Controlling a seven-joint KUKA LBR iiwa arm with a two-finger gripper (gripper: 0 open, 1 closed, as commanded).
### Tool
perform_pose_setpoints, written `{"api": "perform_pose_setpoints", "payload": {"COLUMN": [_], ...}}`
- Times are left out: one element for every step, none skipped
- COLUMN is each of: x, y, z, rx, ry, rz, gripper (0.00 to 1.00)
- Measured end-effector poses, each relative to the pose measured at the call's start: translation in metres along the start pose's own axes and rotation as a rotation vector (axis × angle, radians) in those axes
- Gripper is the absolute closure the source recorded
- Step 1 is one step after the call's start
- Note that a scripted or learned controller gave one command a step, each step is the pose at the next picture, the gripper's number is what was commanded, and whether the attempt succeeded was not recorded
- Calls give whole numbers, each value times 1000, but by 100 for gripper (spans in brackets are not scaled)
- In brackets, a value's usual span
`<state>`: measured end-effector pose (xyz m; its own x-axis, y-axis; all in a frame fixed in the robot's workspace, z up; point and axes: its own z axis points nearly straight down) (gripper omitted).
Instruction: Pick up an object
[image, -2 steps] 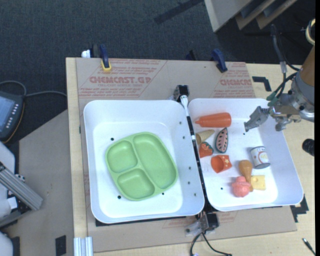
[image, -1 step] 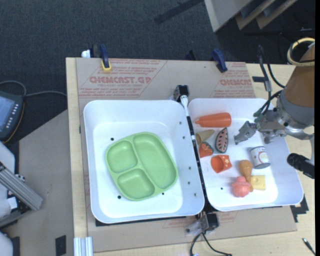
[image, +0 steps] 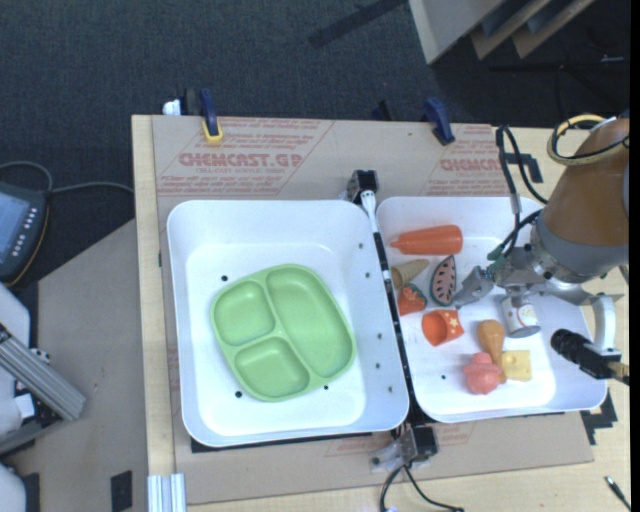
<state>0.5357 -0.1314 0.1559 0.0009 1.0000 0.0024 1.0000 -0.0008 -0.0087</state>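
The tool hangs low over the right bin, among toy foods; I cannot tell its state. Just beside it lie a watermelon slice, a carrot and an orange cup. The left bin holds a green tray.

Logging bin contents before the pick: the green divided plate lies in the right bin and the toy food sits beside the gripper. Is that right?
Not quite. The camera view shows the green divided plate in the left bin, not the right one. The rest holds: the toy food, such as the carrot and watermelon slice, sits in the right bin beside the gripper.
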Motion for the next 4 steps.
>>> {"api": "perform_pose_setpoints", "payload": {"x": [-1, 1, 0, 4], "y": [2, 6, 9, 15], "z": [44, 67, 52, -10], "rx": [-2, -14, -28, -16], "ry": [0, 4, -1, -5], "rz": [-1, -2, -1, -3], "gripper": [0, 0, 100, 100]}}
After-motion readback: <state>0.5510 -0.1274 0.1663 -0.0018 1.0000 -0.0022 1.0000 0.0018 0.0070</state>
